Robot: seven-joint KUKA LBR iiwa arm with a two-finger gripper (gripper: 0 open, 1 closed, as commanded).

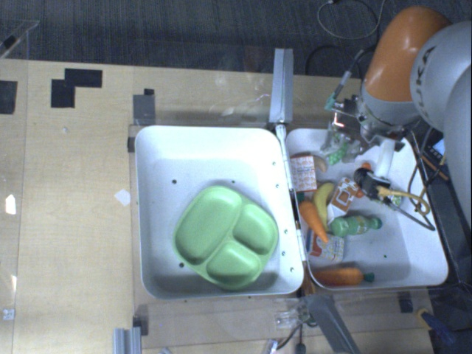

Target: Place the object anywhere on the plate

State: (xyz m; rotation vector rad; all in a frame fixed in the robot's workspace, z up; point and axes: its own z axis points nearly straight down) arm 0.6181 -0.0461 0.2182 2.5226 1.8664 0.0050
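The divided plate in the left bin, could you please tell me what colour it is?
Light green; the divided plastic plate shows best in the camera view.

plate (226, 234): light green, plain | bins (155, 190): white | worktop (66, 212): pale wood with black square marks at far left | arm (420, 57): grey with orange band | banana (323, 195): yellow | carrots (314, 220): orange | bottle (355, 224): green | packet (303, 172): white and red label

1 fixed overhead camera looks slantwise down on 2 bins (147, 220).
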